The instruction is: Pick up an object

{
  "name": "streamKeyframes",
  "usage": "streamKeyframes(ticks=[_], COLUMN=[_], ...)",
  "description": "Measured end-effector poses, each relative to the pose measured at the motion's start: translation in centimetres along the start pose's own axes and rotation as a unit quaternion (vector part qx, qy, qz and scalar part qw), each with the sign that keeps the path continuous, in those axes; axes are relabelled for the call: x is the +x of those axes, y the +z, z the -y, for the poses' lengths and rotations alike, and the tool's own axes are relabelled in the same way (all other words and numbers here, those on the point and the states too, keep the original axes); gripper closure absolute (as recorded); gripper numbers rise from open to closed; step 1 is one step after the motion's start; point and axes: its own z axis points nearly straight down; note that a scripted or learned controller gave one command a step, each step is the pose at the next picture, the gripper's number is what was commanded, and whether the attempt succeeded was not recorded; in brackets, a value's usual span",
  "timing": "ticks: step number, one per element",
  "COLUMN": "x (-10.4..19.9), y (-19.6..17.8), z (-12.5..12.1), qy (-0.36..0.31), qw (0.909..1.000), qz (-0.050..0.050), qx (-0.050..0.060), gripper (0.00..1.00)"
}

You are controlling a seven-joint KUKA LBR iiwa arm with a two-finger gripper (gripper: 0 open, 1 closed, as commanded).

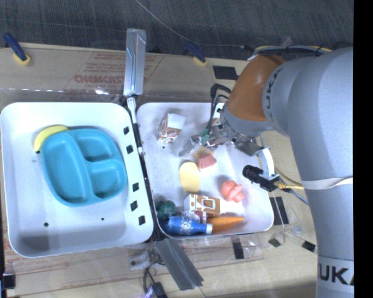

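The hand [206, 138] is lowered just above the pink block [206, 161]; whether it is spread cannot be told. The block should be centred before closing.

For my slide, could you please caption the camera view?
KUKA arm's gripper lowered among toys in the right bin; blue tray fills the left bin.

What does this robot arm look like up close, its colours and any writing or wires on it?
The arm is thick, rounded and light grey, with an orange band above the wrist. Dark letters, "UKA" readable, mark its base. Thin black cables loop near the metal gripper.
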Motion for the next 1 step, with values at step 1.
streamKeyframes(ticks=[1], x=[3.18], y=[-0.12], z=[3.79], qy=[0.027], qw=[0.9996], qz=[0.002], qx=[-0.001], gripper=[0.0])
